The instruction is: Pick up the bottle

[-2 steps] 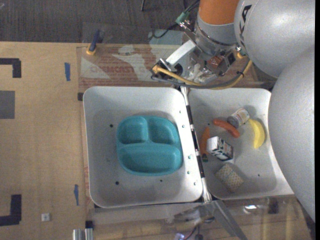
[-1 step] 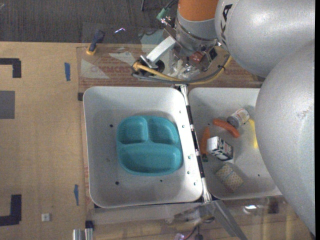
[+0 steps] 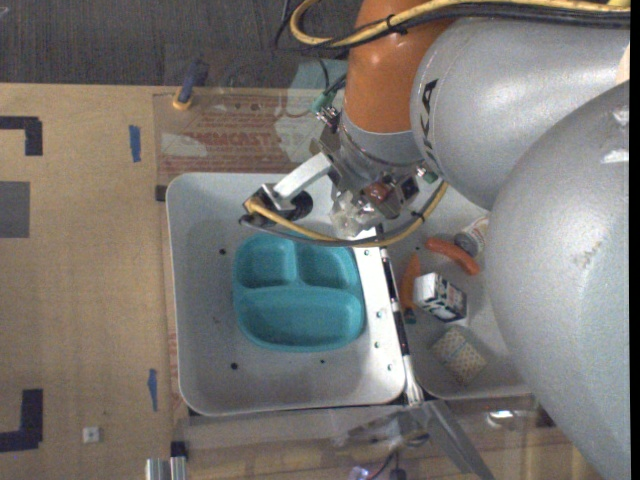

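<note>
The big grey arm (image 3: 520,118) comes in from the right of the frame and takes up most of the upper right, its orange band (image 3: 395,58) sitting just above the wrist, with a yellow cable (image 3: 400,23) looping over it. The gripper (image 3: 352,213) hangs over the upper edge of the left bin (image 3: 200,368), near the divide between the two bins, and something clear and glassy shows right at its tip; from where I stand I cannot tell if that is the bottle, or how the gripper is set. The bottle cannot be picked out for certain: a small whitish, orange-topped shape (image 3: 470,238) lies in the right bin (image 3: 500,378), tucked against the arm at centre right, and it may be that. In the left bin sits a teal divided tray (image 3: 297,298), filling its middle, just below the gripper. In the right bin, beside an orange curved piece (image 3: 450,255), lies a small white box with dark markings (image 3: 440,296), and lower down a patterned roll (image 3: 458,353). The wooden bench (image 3: 80,268) stretches off to the left, marked with blue tape (image 3: 135,143) and black corner marks (image 3: 25,133).
</note>
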Motion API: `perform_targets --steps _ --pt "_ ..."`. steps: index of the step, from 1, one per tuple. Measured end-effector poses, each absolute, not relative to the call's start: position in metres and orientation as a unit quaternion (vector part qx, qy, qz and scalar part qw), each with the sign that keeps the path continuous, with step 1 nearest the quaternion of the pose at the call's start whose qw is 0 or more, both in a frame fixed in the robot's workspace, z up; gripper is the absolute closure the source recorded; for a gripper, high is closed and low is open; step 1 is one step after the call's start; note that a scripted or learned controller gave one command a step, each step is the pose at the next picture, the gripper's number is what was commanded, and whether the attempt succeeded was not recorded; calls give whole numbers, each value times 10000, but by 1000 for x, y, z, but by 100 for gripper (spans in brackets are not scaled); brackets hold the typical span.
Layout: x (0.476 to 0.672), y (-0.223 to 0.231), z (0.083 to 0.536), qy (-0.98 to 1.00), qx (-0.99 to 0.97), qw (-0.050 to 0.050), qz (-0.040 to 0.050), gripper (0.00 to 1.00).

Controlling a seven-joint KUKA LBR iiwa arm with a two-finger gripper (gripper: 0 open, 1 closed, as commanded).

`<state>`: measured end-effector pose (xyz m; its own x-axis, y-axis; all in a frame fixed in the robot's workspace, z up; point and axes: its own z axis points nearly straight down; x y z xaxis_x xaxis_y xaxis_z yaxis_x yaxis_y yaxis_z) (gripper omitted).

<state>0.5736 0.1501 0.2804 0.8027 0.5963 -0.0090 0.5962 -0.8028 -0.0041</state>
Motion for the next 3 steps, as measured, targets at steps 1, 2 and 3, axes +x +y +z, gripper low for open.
perform_targets --steps 1,2,3 --pt "603 134 201 -4344 -9007 18 56 100" --pt "603 132 207 -4331 -9013 28 92 100" --pt "604 130 212 -4317 -9019 38 131 100"
